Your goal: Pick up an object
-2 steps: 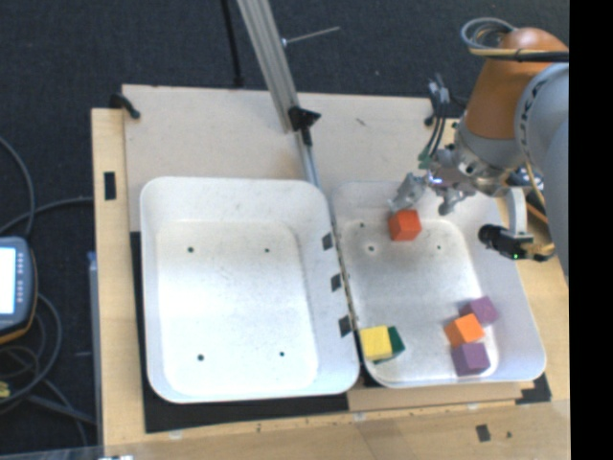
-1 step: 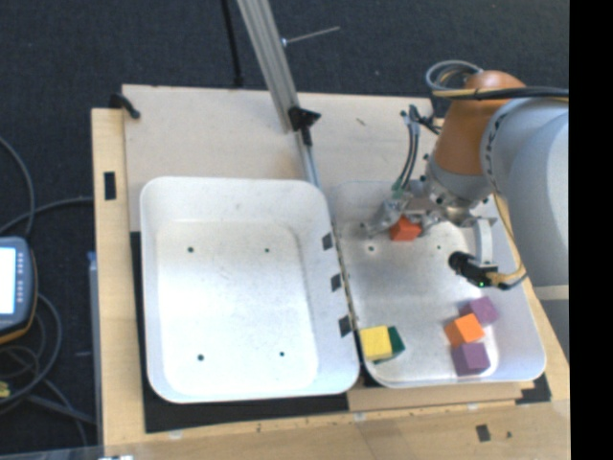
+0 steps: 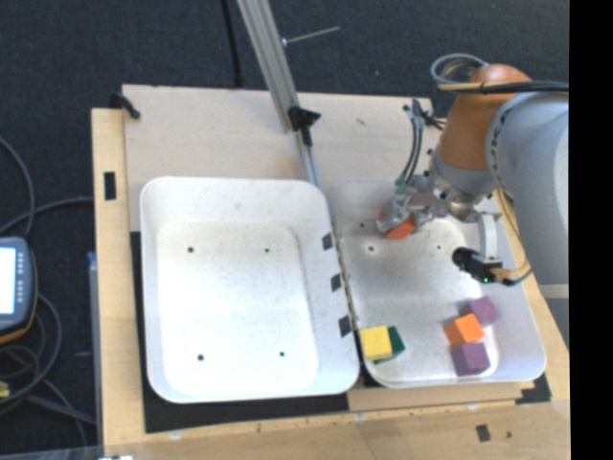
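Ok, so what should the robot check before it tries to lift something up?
1. Gripper over the right bin: ok.
2. Something to grab nearby: ok, an orange-red piece lies right at the gripper.
3. That piece is really between the fingers: cannot tell.
4. Other blocks out of the way: ok, the yellow and green block, orange block and purple blocks sit at the bin's near edge.
5. Left bin ready for a drop: ok.

Grey arm (image 3: 536,151) w/ orange band (image 3: 469,127), dark cables alongside, small metallic wrist assy.
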{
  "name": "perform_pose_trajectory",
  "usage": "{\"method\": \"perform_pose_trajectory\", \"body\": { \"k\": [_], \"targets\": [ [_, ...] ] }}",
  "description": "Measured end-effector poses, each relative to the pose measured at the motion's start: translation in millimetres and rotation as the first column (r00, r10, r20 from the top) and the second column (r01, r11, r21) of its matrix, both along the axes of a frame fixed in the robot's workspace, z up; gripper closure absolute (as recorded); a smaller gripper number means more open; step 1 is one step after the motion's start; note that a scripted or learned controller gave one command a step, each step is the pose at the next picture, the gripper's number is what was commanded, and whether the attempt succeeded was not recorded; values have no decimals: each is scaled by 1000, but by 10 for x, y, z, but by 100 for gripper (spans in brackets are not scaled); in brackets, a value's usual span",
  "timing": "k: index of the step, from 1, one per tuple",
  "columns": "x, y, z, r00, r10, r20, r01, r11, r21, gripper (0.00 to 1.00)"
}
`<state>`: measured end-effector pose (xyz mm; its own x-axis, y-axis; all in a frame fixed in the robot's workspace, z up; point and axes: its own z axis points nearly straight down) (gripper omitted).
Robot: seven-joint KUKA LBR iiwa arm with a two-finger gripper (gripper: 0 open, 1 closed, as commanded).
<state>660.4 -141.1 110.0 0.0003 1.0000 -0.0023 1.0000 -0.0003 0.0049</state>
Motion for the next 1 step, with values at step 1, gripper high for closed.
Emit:
{"method": "perform_pose_trajectory", "body": {
  "k": [1],
  "targets": [
    [32,961,995,1000,10,5,-10,1000,4,100]
  ]
}}
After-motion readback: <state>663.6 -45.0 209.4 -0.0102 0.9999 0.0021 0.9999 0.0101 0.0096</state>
